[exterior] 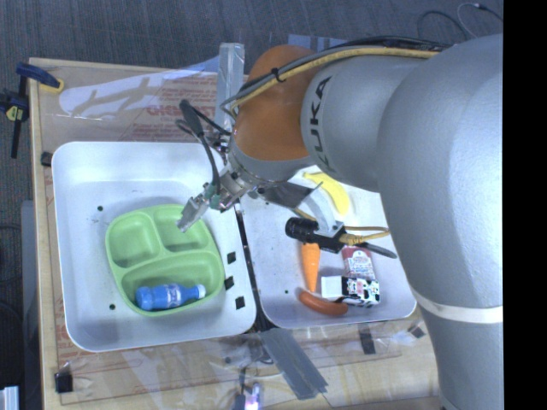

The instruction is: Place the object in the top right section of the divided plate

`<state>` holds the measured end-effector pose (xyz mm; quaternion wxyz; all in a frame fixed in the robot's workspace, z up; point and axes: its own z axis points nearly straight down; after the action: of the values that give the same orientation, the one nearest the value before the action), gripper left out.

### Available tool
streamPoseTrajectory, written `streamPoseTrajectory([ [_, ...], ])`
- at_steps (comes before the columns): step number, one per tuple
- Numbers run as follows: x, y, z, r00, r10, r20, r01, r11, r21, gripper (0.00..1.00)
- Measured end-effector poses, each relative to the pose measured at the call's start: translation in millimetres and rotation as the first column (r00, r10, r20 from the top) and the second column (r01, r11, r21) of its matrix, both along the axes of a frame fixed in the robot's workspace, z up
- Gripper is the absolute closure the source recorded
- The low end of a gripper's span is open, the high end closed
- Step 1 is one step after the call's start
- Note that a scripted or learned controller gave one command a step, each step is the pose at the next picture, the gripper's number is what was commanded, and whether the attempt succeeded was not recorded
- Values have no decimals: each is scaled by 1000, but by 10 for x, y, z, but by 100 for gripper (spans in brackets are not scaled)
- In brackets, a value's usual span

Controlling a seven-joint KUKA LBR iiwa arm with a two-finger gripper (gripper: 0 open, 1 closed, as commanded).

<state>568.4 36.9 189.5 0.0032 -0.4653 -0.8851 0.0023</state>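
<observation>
Camera view, taken from its left side: the left bin (73, 186) holds the green divided plate (116, 248), and a blue bottle (169, 295) lies on its side in the plate's large lower section. The top right section (201, 239) looks bare. The gripper (188, 219) hangs right over that section's upper edge, slanting down from the right. Whether it is apart or together, I cannot tell, and nothing can be made out in its grasp (the tip is small and blurred against the green).

Further right, the right bin (272, 259) carries a carrot (309, 265), a reddish sausage (322, 302) at its near edge, a small printed carton (360, 276) and a banana (335, 193) partly under the arm (410, 143).

My reading is that this is the placing step, with the tool poised above the target section. Which object is meant is uncertain. It may be something small at the tip, or the bottle, which sits in the wrong compartment. If something is carried, the next move calls for a short, straight descent and a release inside the section's walls. If not, it calls for a fresh grasp first.
</observation>
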Motion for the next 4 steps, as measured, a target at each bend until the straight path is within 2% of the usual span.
streamPoseTrajectory([
  [1,-140,737,-953,998,-68,2,68,998,-1,0],
  [2,-464,997,-958,817,-577,18,577,817,2,0],
  [3,81,-61,8,950,-313,4,313,950,-1,0],
  [4,72,-49,83,952,-306,-3,306,952,-3,100],
])
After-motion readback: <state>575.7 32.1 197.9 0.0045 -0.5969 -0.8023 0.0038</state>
